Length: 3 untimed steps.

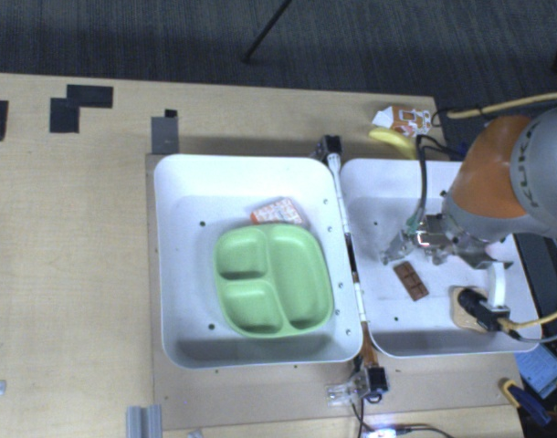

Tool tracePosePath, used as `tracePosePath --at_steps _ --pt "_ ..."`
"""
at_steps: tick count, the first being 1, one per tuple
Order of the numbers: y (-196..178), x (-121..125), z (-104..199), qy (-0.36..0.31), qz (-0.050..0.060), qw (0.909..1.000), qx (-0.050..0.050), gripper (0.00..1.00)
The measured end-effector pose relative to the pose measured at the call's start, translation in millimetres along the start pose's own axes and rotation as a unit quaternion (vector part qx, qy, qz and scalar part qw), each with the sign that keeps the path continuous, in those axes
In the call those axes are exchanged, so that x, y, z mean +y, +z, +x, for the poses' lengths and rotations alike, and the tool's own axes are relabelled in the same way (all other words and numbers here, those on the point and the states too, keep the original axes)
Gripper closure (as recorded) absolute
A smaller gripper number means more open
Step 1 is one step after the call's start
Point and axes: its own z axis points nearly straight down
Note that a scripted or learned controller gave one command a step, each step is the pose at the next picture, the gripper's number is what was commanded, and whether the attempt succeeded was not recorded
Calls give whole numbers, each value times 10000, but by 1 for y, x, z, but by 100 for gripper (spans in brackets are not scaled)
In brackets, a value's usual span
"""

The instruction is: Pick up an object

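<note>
In the right bin [379, 208] the gripper [399, 249] hovers just above a brown bar [410, 280] (grip unclear); a green tray [271, 279] fills the left bin [183, 245].

No text, label, brand, number or sign can be read here. The small packet [278, 212] lying in the left bin [183, 245], touching the far edge of the green divided tray [271, 279], carries an orange-and-white print too small to make out. The crumpled wrapper [404, 119] on the worktop [68, 272] beyond the right bin [379, 190] bears orange markings, likewise illegible.
</note>
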Motion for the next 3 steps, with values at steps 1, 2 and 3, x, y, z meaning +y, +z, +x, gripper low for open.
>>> tracePosePath --at_steps 1,2,3 --pt "10 -65 25 11 -57 10000 -14 0" --pt "-1 -63 25 8 -86 10000 -15 100" --pt "-88 11 97 -6 -25 10000 1 100"
